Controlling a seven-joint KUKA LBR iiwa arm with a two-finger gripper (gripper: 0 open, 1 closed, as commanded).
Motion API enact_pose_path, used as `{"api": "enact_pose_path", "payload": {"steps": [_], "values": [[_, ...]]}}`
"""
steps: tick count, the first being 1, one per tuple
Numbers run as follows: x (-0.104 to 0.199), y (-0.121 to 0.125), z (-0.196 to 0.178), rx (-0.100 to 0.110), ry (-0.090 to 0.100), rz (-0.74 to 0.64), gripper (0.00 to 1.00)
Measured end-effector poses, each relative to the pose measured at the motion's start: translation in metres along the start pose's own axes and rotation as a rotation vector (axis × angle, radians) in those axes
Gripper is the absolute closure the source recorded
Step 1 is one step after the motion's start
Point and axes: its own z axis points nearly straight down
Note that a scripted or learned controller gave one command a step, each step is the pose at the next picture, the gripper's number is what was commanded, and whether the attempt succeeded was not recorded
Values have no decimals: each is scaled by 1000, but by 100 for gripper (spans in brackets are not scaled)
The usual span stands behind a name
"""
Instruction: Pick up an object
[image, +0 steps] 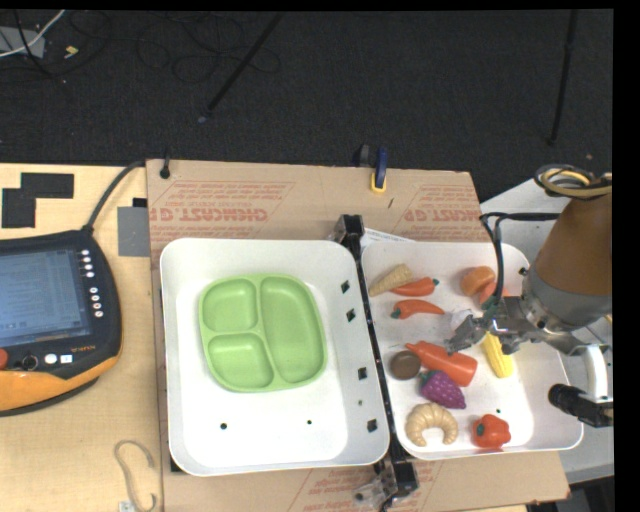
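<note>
Several toy foods lie in the right bin (560, 425): a cream cone (389, 279), two red chilies (416, 288) (418, 309), an orange piece (478, 280), a red-orange carrot (443, 362), a brown round (404, 365), purple grapes (443, 390), a croissant (431, 425), a red pepper (490, 431) and a yellow corn cob (497, 356). My gripper (482, 337) hangs low over the bin's middle, between the carrot's upper end and the corn. Its fingers stand apart and open, with nothing held between them. The arm hides part of the bin's right side.
The left bin (190, 400) holds a green divided plate (263, 332). A black divider (366, 340) separates the bins. A teach pendant (50, 315) lies on the bench at the far left. Cables run behind the right bin near the arm.
</note>
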Motion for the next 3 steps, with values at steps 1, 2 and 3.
{"api": "enact_pose_path", "payload": {"steps": [1,2,3], "values": [[6,-4,44,0,0,0,0],[9,-3,79,-2,-1,1,0],[7,-2,65,-6,-1,7,100]]}}
